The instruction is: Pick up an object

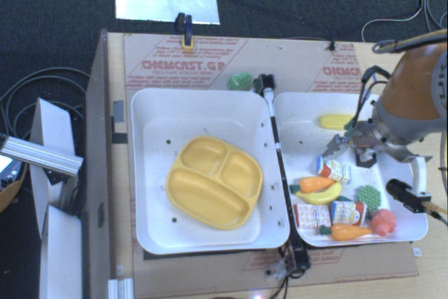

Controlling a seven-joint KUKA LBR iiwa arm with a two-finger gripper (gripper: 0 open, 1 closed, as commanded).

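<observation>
The pincer is hovering with fingers spread and gripping nothing, above the right bin, just over the small carton; toys are crowding its near edge, likely targets.

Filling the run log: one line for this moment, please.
gripper: over right bin, above small carton | grasp: none seen | yellow tray: left bin

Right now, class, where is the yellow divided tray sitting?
In the camera view, the yellow divided tray lies in the middle of the left white bin, across the divider from the right bin that holds the toy food.
</observation>
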